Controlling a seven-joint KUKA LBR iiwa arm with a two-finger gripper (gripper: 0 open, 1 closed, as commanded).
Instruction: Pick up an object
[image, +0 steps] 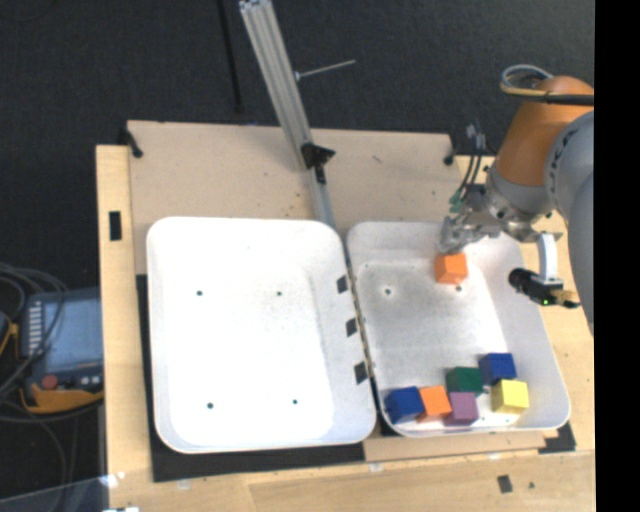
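An orange cube (451, 267) is in the far part of the right white bin (520, 320), directly at the tip of my gripper (457, 243). The gripper hangs from the grey arm with its orange band (530, 135), which reaches in from the right. The cube touches or nearly touches the gripper's lower end; whether it is gripped or resting on the bin floor is unclear. Along the bin's near edge lie several more cubes: blue (404, 402), orange (435, 400), purple (462, 406), green (463, 379), a second blue (497, 366) and yellow (510, 395).
The left white bin (170, 300) sits beside the right one, with small clips (352, 328) along the shared edge. A slanted metal pole (290, 110) rises behind the bins. A black fitting (532, 284) juts over the right bin's right rim.
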